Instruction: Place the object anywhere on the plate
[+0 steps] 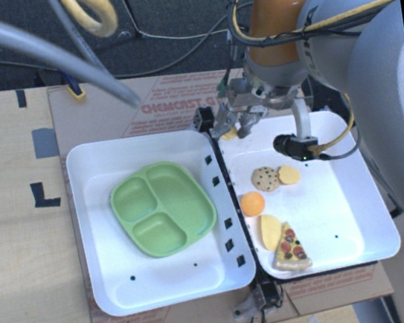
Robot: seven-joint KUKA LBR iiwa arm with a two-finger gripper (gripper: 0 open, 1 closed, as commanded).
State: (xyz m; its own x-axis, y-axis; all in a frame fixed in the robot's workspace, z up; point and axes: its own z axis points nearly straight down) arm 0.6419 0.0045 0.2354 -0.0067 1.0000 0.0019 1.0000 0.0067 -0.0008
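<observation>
Reaching in from the right, I keep my gripper (228,124) over the far left corner of the right bin (357,243), close to the wall that divides the two bins. Something small and yellow (230,135) shows just under my fingers, but it is too small and too hidden for me to say what it is, or if I am grasping it. I also cannot tell if my fingers are spread or closed, because the wrist and the cables cover them.

The plate (164,208) is green, with three compartments, and it lies flat in the left bin (107,284), near the middle and a bit tilted to the bin walls. I see nothing on it.

The toy foods are in the right bin, on its left half. A cookie (265,179) with dark chips lies next to a small yellow round piece (289,175), and the two almost touch. Just below them, near the dividing wall, is an orange ball (252,204). Nearer to the camera lies a pale yellow piece (271,230), and a pizza slice (290,250) is touching its lower right side. All of these lie apart from my gripper.

A black part (295,145) of my arm with cables hangs over the bin, just beside the cookie.
</observation>
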